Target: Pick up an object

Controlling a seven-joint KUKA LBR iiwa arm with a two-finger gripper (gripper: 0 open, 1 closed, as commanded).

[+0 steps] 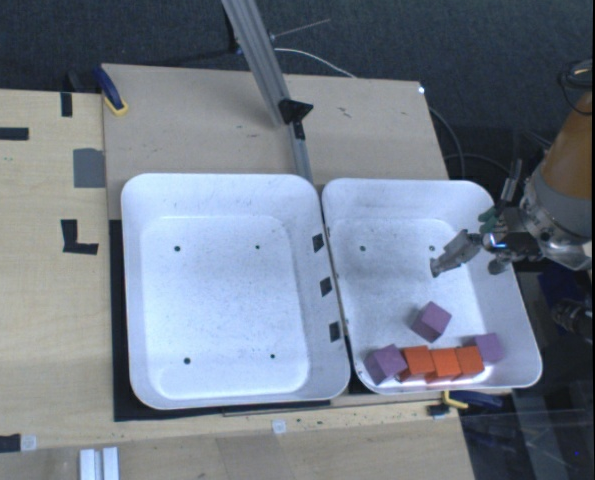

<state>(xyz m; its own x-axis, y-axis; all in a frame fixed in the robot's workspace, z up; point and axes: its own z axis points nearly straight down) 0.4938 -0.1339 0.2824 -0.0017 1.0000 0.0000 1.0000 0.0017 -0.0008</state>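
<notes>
- Two grey fingers of the gripper point(455, 256) look spread apart, one reaching left over the bin floor at about point(447, 259), nothing seen between them.
- Gripper hangs over the right half of the right shallow white plastic bin point(377, 208), apart from every block below it.
- Behind it, the grey arm with the orange band point(569, 163) comes in from the right edge.
- Nearest candidate: a lone purple foam-like cube point(432, 321), lying free on the bin floor below the gripper, with bare floor on all sides.
- Further down, a packed row along the bin's near wall: purple cube point(384, 363), two orange blocks point(442, 362), small purple cube point(489, 347), touching or almost touching one another.
- Left shallow white plastic bin point(217, 203) sits beside, sharing the middle edge.
- Judgement: the lone cube is the better target; the row leaves little room for a finger.
- To do it well: centre over the cube, turn the fingers square to two opposite faces, descend straight, close only once both straddle it. The cube sits turned, so misalignment could nudge it away.
</notes>
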